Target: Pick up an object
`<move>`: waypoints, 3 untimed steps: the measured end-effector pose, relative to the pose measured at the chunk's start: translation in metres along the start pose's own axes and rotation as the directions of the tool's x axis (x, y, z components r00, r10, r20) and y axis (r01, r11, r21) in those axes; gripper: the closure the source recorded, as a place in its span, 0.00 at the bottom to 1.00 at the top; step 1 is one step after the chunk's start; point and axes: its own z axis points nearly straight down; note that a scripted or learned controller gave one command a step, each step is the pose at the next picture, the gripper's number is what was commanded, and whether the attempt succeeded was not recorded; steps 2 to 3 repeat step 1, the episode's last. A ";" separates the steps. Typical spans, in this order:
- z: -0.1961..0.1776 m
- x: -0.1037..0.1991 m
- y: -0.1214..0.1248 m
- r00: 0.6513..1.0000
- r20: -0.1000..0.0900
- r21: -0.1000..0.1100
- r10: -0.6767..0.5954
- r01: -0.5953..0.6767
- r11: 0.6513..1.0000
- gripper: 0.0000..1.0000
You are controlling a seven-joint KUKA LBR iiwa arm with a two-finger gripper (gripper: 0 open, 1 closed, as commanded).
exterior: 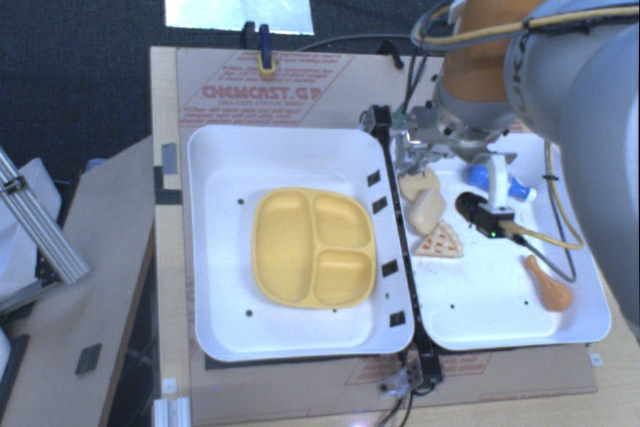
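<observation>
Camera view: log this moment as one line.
arm over right bin | gripper at bin's left edge, above bread | plate in left bin | nothing lifted

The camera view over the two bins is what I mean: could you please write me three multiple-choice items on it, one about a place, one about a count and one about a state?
1. Where does the yellow divided plate lie?
A. in the left bin
B. in the right bin
C. on the bare bench

2. How many compartments does that plate have?
A. two
B. three
C. five

3. How does the pizza slice toy lie?
A. propped upright on the wall
B. flat on the bin floor
C. stacked on the plate

Key: 1 A, it sits mid-floor in the left bin; 2 B, ridges mark three wells; 3 B, its topping faces up beside the divider.
</observation>
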 end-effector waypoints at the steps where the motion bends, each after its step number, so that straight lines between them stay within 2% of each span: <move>1: -0.016 0.045 0.014 1.000 0.000 0.000 0.001 -0.001 1.000 1.00; 3: -0.016 0.045 0.014 1.000 0.000 0.000 0.001 -0.001 1.000 1.00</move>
